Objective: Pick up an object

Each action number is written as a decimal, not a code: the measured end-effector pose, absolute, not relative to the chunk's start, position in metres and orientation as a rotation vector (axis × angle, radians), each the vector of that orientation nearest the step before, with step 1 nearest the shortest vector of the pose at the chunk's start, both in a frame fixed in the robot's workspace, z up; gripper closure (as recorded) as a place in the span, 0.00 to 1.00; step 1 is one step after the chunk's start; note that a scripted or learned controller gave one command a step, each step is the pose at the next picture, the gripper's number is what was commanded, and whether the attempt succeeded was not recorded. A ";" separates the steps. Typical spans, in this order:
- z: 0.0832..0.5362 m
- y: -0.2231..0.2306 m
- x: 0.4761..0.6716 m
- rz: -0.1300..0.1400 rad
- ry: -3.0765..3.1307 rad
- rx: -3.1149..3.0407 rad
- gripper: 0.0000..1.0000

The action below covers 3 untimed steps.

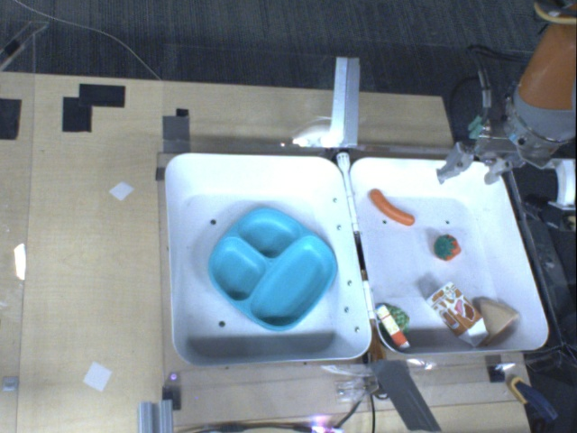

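My gripper (472,164) hangs over the far right corner of the right bin (505,215), open, with nothing between its two spread fingers. In that bin lie an orange sausage (391,207) towards the far left, a small green and orange ball (446,247) in the middle, a patterned carton (453,309) and a tan cone-shaped piece (498,317) near the front right, and a small red, white and green item (393,323) at the front left corner. The sausage lies well left of the gripper and nearer the front.
The left bin (194,197) holds a blue divided plate (270,267). A grey upright post (346,102) stands behind the wall between the bins. Cables run along the bench's right side.
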State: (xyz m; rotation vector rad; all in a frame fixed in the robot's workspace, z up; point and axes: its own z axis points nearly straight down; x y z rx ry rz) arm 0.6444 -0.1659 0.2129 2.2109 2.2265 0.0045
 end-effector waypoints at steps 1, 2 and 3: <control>0.215 -0.198 0.603 0.003 2.051 2.376 0.00; 0.087 -0.171 0.595 0.008 2.138 2.293 0.00; 0.101 -0.171 0.598 0.015 2.133 2.288 1.00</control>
